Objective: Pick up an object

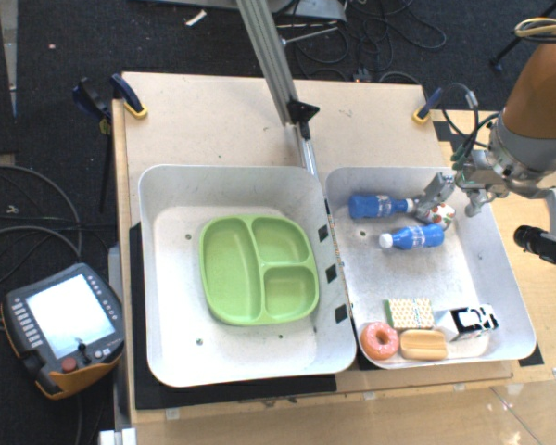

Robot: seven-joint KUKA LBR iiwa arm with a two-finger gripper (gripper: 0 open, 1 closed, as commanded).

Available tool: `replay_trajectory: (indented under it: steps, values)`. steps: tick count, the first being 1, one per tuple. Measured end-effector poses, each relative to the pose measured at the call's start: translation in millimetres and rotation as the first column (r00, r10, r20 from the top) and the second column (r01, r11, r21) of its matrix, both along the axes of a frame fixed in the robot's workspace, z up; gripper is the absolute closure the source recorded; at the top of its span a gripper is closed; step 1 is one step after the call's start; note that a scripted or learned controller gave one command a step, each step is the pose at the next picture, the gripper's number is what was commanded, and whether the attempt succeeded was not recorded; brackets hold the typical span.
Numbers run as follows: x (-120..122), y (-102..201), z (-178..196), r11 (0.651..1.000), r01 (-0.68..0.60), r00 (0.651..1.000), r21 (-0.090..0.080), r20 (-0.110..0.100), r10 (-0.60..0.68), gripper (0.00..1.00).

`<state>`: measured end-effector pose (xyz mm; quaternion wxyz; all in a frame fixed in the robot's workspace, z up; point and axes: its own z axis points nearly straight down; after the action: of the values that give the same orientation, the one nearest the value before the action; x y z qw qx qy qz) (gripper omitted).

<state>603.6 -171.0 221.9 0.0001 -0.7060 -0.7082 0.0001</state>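
Two blue bottles lie in the right bin [486, 267]: one [378, 206] at the back, the other [413, 237] just in front of it with a white cap pointing left. A small red and white object [439, 214] rests between their right ends. My gripper [456, 195] hangs over the bin's back right part, its grey fingers [435, 191] spread apart just above that small object and the bottles' right ends. Nothing sits between the fingers.
At the right bin's front lie a pink donut [381, 340], a checkered sponge [410, 312], a bun [423, 344] and a black and white item [473, 322]. The left bin [167, 248] holds a green divided plate [259, 269]. A metal pole [273, 54] slants over the bench's back.
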Motion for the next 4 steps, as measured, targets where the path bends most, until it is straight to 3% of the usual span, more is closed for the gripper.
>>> replay_trajectory:
  steps: [1,2,3,4]
  values:
    - [0,0,0,1.0,0.0,1.0,0.0,0.0,0.0,0.0]
    - [1,7,-63,1.0,0.0,1.0,0.001,-0.006,0.0,0.0]
    - [1,11,-119,1.0,0.003,1.0,0.004,0.008,-0.003,0.0]
    - [7,12,-118,1.0,0.0,1.0,0.001,0.018,0.0,0.0]
